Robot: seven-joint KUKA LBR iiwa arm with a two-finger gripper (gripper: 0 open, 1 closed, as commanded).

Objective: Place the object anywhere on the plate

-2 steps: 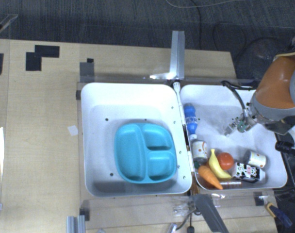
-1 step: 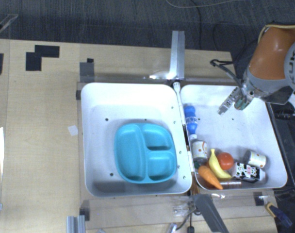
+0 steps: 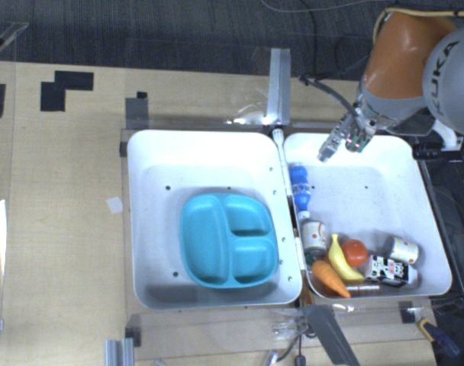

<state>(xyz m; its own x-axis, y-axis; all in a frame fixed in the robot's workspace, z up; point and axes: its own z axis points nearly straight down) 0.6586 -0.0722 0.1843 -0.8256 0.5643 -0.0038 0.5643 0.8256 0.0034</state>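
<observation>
A blue divided plate point(image 3: 228, 239) lies in the left bin point(image 3: 159, 166), towards its front right. My gripper point(image 3: 336, 144) hangs over the back left corner of the right bin point(image 3: 385, 197), with nothing visibly in it. It is well apart from the objects heaped at the front of that bin: a yellow banana point(image 3: 338, 259), an orange carrot point(image 3: 330, 278), a red tomato point(image 3: 355, 252), a small can point(image 3: 314, 234) and a blue bottle point(image 3: 298, 184) along the dividing wall.
A black-and-white box point(image 3: 388, 270) and a small white cup point(image 3: 404, 249) lie at the front right of the right bin. A metal post point(image 3: 279, 86) stands behind the bins' shared wall. A cable point(image 3: 323, 90) runs behind the arm.
</observation>
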